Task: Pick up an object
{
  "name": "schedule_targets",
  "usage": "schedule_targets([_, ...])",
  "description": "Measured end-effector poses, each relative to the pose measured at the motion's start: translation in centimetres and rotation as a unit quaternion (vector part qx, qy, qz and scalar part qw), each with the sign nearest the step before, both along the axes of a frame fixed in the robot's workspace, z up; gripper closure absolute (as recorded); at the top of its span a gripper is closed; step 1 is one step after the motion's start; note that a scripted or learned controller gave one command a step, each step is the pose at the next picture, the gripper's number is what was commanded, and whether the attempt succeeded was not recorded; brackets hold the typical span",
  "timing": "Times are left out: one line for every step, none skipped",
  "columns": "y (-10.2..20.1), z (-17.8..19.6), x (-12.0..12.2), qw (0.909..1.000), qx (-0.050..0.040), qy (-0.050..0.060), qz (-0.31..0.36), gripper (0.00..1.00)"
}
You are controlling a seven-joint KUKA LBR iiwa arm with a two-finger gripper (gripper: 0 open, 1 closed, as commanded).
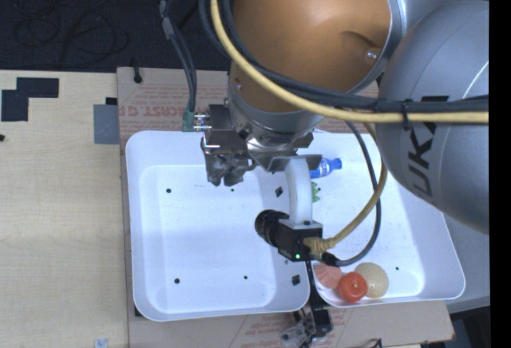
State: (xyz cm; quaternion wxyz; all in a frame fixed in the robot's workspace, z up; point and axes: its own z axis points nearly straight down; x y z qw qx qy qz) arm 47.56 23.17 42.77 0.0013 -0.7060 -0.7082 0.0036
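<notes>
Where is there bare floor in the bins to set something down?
The left bin has open floor between its left wall and the central divider, below the gripper. The right bin is crowded: a red ball and a pale ball sit in its near corner, a small bottle lies by the arm.

One camera is fixed above the left bin (160, 290), looking down at a slant. The arm (319, 35) enters from the right, very near the lens, above this bin.
</notes>
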Motion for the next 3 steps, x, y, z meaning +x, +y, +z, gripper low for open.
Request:
schedule_targets([0.0,0.2,0.0,1.0000,0.0004,-0.002,0.001,0.00])
schedule_targets([1.2,-18.5,-0.3,1.0000,-0.0032,0.006,-0.001,0.00])
schedule_targets([1.0,-16.6,0.0,1.0000,-0.0005,0.001,-0.005,1.00])
